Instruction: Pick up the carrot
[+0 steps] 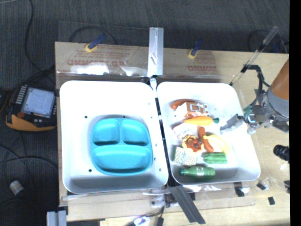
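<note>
Two steps short of a lift: gripper (233, 123) over the right bin (240, 102), aimed toward the carrot (199, 121) (finger state: cannot tell), descent and closing next

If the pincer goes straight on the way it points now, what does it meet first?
The pincer points left and slightly down, toward the food pile. It would probably meet the banana or the carrot first; its height is unclear.

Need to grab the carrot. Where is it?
The carrot lies in the right bin, upper middle of the food pile, left of the gripper.
</note>
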